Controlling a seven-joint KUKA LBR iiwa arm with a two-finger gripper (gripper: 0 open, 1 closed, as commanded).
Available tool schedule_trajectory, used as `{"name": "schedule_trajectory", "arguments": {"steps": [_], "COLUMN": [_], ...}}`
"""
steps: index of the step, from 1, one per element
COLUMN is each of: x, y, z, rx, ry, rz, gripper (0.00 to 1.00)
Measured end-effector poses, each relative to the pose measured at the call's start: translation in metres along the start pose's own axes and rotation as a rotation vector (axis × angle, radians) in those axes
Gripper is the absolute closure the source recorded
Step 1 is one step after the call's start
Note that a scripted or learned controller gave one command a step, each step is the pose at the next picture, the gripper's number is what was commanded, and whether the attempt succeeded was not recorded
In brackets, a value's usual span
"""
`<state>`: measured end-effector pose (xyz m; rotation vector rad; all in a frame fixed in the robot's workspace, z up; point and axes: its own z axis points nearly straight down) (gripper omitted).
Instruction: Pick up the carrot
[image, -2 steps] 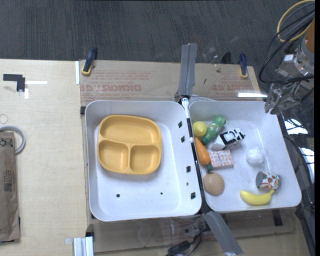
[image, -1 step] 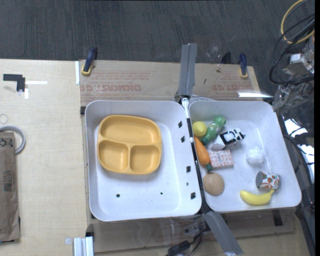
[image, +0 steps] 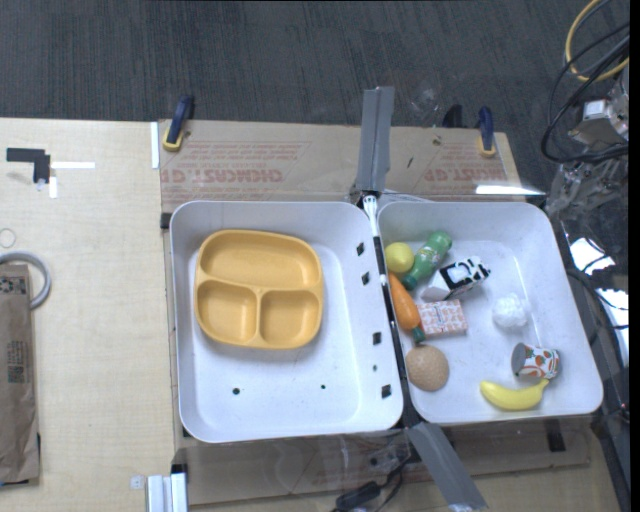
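Carrot (image: 404, 303): orange, lies lengthwise against left wall of right bin (image: 572, 300), pressed along divider; probably slid there, wall crowds one side of any grasp. Yellow lemon (image: 399, 258) touches carrot's far end; green bottle (image: 430, 252) just beyond lemon. Patterned pink box (image: 441, 318) touches carrot's right flank. Round brown ball (image: 428, 367) just below carrot tip. Banana (image: 514, 394) well apart from carrot, toward near right corner. Yellow divided plate (image: 259, 289) in left bin (image: 200, 400), across divider from carrot. Arm at upper right, cut off by frame, tangled in cables; pincer state: cannot tell.
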<state>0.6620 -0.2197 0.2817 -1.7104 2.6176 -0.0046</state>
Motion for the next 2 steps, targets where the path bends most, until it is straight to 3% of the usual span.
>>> {"name": "schedule_trajectory", "arguments": {"steps": [1, 2], "x": [-0.002, -0.004], "y": [0.003, 0.002], "z": [0.017, 0.007], "rx": [-0.010, -0.005], "ry": [0.004, -0.001], "rz": [-0.321, -0.316], "gripper": [1.00, 1.00]}}
